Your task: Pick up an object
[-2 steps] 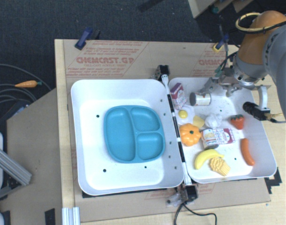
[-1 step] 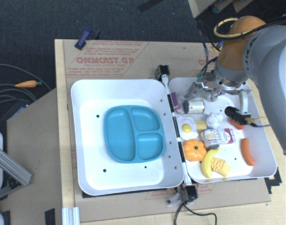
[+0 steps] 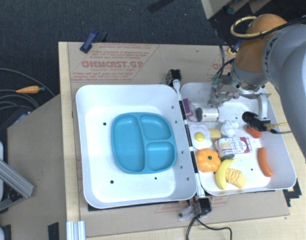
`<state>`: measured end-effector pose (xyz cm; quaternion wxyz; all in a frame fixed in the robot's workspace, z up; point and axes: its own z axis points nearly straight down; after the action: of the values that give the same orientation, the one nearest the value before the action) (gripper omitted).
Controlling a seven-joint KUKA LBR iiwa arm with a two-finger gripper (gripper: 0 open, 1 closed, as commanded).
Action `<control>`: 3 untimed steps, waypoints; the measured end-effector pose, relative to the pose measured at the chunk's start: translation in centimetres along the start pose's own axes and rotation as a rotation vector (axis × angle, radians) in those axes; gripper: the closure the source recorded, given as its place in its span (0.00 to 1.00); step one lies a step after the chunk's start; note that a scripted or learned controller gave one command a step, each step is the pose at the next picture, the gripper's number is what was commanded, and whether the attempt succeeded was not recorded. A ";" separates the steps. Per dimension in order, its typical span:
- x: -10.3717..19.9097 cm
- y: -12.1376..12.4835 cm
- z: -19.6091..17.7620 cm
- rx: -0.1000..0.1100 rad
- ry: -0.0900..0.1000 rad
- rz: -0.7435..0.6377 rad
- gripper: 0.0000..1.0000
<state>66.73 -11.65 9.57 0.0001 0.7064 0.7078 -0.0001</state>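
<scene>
My gripper [image 3: 221, 95] hangs over the far end of the right bin [image 3: 282, 151], just beyond a white tube with a purple cap [image 3: 205, 115]. Nothing shows in its grasp. Closer to the camera, toys crowd the bin: a fried egg [image 3: 200, 134], a white crumpled piece [image 3: 230, 128], a pink-and-white packet [image 3: 233, 145], an orange pumpkin [image 3: 208, 160], a banana [image 3: 222, 174], a yellow waffle piece [image 3: 235, 177], a sausage [image 3: 265, 162] and a small red-orange piece [image 3: 254, 132].
The left bin [image 3: 92, 149] holds a blue divided plate [image 3: 143, 141]. The grey arm with its orange band [image 3: 253, 54] comes in from the upper right. A blue clip [image 3: 89, 41] lies on the bench's far left corner, and a carrot toy [image 3: 29, 89] off the bench.
</scene>
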 end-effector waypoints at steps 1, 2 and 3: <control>0.0 0.0 0.0 0.001 0.000 0.000 0.00; 2.5 -0.1 1.1 0.003 0.001 0.001 0.00; 2.5 0.0 0.0 0.001 0.000 0.001 1.00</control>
<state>66.71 -9.14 9.56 -0.0003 0.7066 0.7076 -0.0002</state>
